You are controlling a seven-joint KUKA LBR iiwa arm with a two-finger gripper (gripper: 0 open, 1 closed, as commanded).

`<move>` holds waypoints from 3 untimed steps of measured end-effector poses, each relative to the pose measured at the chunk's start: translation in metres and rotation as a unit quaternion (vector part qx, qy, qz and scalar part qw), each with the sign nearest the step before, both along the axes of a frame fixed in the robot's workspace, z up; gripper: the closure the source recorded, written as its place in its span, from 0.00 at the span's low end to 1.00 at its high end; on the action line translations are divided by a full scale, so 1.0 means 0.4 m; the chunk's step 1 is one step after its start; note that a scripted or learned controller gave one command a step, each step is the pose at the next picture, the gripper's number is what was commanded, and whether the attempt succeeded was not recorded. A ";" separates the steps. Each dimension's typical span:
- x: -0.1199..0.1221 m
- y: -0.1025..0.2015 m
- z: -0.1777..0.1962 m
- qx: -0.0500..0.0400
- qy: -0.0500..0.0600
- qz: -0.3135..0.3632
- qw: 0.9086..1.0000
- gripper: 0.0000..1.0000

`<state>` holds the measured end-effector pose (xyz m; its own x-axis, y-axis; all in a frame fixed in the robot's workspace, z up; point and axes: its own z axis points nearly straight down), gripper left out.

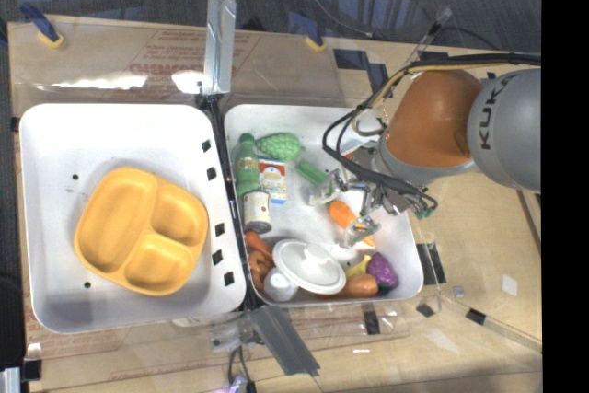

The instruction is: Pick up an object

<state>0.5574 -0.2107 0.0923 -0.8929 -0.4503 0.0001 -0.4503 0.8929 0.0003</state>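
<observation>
The tool [357,214] hangs low in the right bin [402,246]; whether it is open or closed, I cannot tell. The carrot [342,214] lies just left, apparently touching, long axis slanting far-left to near-right.

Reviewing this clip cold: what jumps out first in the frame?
The big yellow divided tray lying alone in the left bin catches the eye first. Next comes the right bin, crowded with toy food and a white lidded dish, with the arm's orange band over it, its hand low by an orange piece.
</observation>
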 end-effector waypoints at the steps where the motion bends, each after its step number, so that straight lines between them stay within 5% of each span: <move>1: 0.006 0.005 0.028 0.000 -0.002 0.002 1.000 1.00; 2: 0.075 0.176 0.333 -0.001 -0.007 -0.020 1.000 1.00; 3: 0.156 0.003 0.108 0.001 0.000 0.231 0.973 1.00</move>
